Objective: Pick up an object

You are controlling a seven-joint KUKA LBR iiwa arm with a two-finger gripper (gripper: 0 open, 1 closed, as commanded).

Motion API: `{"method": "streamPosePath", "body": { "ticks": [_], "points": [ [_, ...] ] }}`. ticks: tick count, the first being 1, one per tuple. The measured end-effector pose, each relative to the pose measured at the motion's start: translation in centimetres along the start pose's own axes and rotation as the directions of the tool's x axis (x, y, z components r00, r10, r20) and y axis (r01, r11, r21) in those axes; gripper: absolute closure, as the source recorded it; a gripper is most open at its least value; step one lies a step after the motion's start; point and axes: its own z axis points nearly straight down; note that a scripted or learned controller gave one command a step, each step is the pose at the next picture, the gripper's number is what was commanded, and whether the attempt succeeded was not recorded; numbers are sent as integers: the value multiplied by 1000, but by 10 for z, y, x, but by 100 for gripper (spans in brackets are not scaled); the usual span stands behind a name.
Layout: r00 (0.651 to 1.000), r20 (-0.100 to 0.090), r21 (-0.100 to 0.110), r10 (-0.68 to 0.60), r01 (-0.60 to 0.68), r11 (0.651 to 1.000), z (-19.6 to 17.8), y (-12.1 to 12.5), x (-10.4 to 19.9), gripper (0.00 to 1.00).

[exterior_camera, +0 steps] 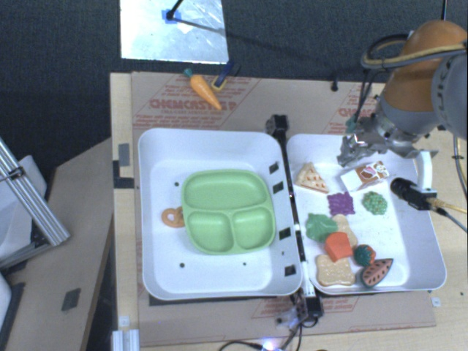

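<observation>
Gripper (354,150) low over the right bin (431,251), beside a small card (370,174), finger spread impossible to tell.

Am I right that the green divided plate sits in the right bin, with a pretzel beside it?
Not quite: the camera view shows the green divided plate in the left bin, not the right one. The pretzel does lie beside it, at its left edge.

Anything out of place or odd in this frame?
Yes: a toy carrot lies on the cardboard behind the left bin, outside both bins. A pretzel sits beside the green tray, not in it.
</observation>
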Motion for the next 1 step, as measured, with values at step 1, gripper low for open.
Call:
{"method": "streamPosePath", "body": {
  "ticks": [1],
  "points": [
    [1000,-1,2,-1,1,1000,-19,1,0,100]
  ]
}}
